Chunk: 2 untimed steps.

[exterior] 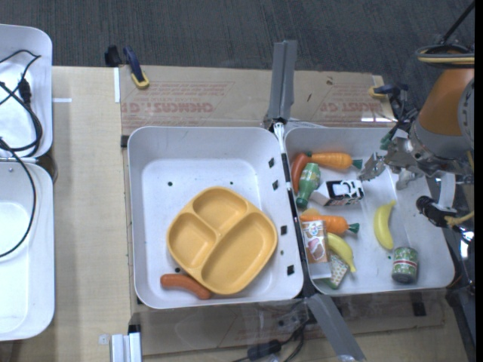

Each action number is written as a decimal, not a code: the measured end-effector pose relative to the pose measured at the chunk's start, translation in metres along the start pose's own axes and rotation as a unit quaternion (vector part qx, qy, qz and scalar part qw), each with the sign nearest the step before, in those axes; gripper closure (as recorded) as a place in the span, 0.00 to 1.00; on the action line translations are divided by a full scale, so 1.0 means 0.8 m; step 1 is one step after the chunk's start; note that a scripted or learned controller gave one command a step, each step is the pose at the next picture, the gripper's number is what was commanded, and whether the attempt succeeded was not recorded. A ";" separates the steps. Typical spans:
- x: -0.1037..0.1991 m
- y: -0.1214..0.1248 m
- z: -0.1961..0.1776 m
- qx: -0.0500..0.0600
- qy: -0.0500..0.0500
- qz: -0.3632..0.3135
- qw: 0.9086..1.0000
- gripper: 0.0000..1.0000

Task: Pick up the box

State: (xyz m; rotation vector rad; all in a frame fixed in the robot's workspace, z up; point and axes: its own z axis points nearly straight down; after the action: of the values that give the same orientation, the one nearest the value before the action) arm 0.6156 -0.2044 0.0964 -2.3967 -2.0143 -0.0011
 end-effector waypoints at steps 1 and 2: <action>0.025 -0.030 -0.077 -0.002 -0.004 0.048 0.999 0.00; -0.028 -0.097 -0.101 -0.001 -0.004 0.133 0.991 0.00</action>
State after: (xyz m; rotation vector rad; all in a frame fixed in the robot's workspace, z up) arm 0.5358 -0.2141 0.1774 -2.6491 -1.6801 0.0086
